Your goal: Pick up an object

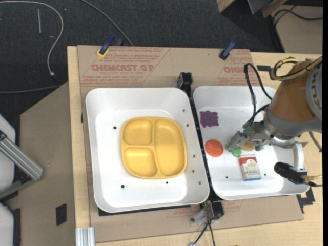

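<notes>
Over right bin, fingers (grip unclear) near green object, cardboard reading CHEMCAST.

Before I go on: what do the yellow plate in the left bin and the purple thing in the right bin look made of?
The yellow plate looks like moulded plastic: even colour, soft sheen, rounded walls between its three sections. The purple thing looks soft and matte, perhaps felt or cloth, with ragged edges; too small to be sure.

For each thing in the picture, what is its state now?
yellow plate: lying flat in left bin
purple piece: flat in right bin
orange ball: resting, untouched
green piece: at the gripper
small box: lying flat
</notes>
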Robot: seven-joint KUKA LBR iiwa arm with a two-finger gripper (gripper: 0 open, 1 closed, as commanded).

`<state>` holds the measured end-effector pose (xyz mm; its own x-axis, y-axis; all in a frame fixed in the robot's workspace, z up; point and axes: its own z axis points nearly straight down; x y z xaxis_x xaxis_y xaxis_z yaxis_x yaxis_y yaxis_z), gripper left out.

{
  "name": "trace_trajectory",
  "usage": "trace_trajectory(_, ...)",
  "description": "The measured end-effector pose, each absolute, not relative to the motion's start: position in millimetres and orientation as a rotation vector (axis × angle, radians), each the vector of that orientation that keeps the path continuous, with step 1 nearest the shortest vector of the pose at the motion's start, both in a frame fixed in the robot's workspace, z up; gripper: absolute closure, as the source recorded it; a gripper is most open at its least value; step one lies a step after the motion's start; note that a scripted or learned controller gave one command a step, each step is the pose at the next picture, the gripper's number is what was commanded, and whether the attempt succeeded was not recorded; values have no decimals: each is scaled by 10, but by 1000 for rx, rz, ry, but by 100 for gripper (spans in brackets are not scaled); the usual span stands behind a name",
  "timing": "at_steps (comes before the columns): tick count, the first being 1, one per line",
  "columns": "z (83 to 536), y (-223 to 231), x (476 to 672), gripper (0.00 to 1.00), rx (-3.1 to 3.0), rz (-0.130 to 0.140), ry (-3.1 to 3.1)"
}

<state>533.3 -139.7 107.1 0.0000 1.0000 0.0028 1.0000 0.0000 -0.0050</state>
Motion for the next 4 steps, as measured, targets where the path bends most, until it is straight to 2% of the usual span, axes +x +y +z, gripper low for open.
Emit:
trace_trajectory(1, 1203, -1397, 5340, 100, -2220, -2, -2219)
trace_trajectory(3, 2342, -1304, 5396, 100, -2224, -7, -2228)
trace_trajectory(4, 2477, -1301, 5406, 100, -2222, -4, -2225)
